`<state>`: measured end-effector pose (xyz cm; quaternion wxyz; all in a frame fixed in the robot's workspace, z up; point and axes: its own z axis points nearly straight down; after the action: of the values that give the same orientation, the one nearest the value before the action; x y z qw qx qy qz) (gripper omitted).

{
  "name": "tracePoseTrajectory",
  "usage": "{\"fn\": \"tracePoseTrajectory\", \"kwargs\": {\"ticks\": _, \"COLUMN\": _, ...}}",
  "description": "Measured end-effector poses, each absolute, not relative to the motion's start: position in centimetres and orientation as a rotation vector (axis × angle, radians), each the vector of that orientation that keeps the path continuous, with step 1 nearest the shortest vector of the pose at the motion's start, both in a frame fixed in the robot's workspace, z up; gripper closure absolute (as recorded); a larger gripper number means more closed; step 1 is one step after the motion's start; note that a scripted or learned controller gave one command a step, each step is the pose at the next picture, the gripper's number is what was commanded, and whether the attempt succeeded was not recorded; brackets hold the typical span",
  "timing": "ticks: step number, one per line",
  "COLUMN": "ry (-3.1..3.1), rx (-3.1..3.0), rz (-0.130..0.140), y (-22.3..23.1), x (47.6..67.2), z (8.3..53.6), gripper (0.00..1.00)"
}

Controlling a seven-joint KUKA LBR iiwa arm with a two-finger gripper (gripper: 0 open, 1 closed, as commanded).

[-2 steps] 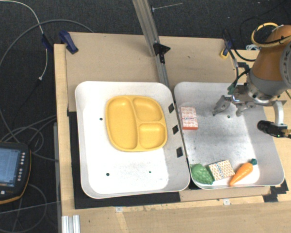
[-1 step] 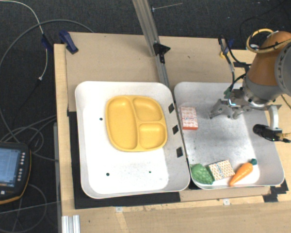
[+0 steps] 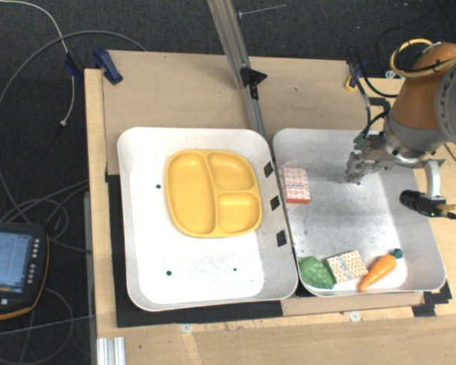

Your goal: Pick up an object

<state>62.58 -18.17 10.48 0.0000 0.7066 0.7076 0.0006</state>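
My gripper (image 3: 355,175) hangs over the upper middle of the right bin (image 3: 327,147), its tips pointing down with nothing seen between them. A pink and white box (image 3: 296,185) lies at the bin's left side, well left of the gripper. Along the bin's near edge sit a green toy vegetable (image 3: 316,271), a patterned cracker-like block (image 3: 346,265) and an orange carrot (image 3: 378,271). A yellow divided plate (image 3: 213,192) rests in the left bin (image 3: 140,226).
A metal post (image 3: 235,44) slants down to the gap between the bins. Black clips (image 3: 274,201) line that gap. Cables and a pendant (image 3: 11,268) lie on the floor at left. Blue clamps (image 3: 106,65) sit at the bench's far corners.
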Motion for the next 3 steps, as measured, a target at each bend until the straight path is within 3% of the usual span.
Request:
{"fn": "tracePoseTrajectory", "kwargs": {"ticks": 1, "ry": 2.219, "rx": 2.214, "rz": 0.007, "y": -17.6, "x": 62.2, "z": 16.6, "gripper": 1.00}}
{"fn": "tracePoseTrajectory", "kwargs": {"ticks": 3, "ry": 2.222, "rx": 2.219, "rz": 0.000, "y": -16.9, "x": 63.3, "z": 25.6, "gripper": 1.00}}
